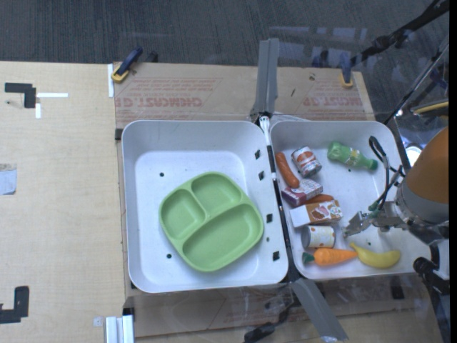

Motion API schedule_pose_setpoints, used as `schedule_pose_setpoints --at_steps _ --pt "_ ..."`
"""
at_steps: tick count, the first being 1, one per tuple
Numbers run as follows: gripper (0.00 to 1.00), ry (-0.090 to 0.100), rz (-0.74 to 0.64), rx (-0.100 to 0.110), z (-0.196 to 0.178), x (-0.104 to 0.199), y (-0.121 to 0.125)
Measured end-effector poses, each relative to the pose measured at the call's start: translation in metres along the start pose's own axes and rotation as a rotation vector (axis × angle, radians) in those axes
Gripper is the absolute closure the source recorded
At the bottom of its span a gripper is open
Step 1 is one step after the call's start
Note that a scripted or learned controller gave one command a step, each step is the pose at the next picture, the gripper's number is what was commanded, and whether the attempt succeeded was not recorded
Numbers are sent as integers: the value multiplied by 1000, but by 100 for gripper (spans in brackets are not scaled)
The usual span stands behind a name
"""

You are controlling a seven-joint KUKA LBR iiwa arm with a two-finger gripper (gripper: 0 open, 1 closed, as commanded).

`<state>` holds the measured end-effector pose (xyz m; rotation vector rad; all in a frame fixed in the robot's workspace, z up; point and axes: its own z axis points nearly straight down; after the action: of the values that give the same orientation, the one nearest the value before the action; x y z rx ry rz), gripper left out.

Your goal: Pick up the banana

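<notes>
Clearly nothing is lifted yet: the banana lies at the right bin's front edge beside a carrot, with the end effector hovering just above, open and empty.

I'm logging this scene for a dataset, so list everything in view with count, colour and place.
Bins: 2, white, side by side on the bench.
Plate: 1, green, three compartments, in the left bin.
Banana: 1, yellow, right bin, front edge.
Carrot: 1, orange, just left of the banana.
Bottle: 1, green, right bin, back.
Can: 1, red and white, right bin, back.
Sausage: 1, orange-red, by the bin's left wall.
Cartons: 2, red and white, mid bin.
Cup: 1, pale, above the carrot.
Gripper: 1, grey, above the banana.
</notes>
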<state>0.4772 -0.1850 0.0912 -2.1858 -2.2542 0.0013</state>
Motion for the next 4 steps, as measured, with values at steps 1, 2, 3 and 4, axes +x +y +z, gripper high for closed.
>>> schedule_pose_setpoints --at_steps 1,2,3,4 --pt "0 -1 -294 -1 0 4 1" --pt "0 -2 -475 -3 -18 -37 0" --pt "0 0 -523 -1 0 14 1" --pt "100 -1 -521 -3 -9 14 2"
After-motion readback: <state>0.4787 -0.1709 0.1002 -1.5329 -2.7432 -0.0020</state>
